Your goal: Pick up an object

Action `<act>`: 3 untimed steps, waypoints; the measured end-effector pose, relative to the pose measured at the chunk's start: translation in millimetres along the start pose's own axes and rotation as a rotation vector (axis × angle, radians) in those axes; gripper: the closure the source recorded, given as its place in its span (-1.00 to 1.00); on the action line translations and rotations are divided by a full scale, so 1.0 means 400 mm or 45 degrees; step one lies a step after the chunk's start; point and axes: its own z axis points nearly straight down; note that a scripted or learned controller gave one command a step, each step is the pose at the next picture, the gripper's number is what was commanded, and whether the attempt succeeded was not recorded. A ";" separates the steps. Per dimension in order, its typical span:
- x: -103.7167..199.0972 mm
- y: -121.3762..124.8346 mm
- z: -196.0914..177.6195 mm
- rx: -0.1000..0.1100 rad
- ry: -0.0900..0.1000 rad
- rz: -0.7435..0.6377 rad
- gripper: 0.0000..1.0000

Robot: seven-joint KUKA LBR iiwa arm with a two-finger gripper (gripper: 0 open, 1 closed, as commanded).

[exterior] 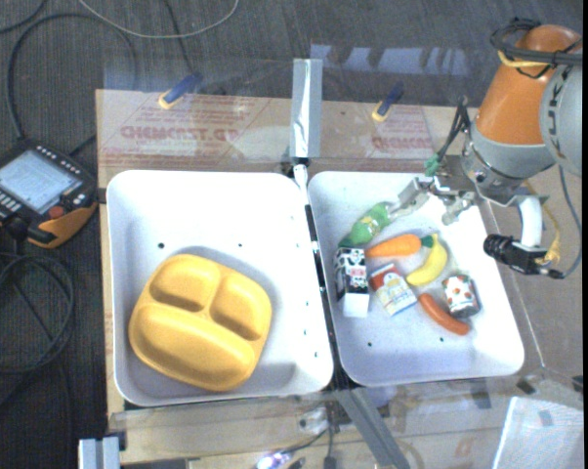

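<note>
Over the right bin (499, 355), the gripper (433, 199) hovered with fingers spread and nothing between them. Just below it lay a green bottle (367, 223), carrot (396, 246) and banana (430, 261).

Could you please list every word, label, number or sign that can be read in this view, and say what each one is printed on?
Nothing can be quoted with confidence.
Red print on the cardboard sheet behind the bins: seen through plastic, too blurred to read.
Screen of the handheld pendant: too small to read.
Small carton with a red patch: label unreadable.
Small can: label unreadable.
Black-and-white carton: pattern visible, no legible text.
</note>
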 end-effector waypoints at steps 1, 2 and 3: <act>-0.112 -0.048 0.243 -0.027 -0.013 -0.008 -1.00; -0.170 -0.029 0.296 -0.012 0.012 0.111 -1.00; -0.175 -0.028 0.276 -0.020 0.000 0.111 1.00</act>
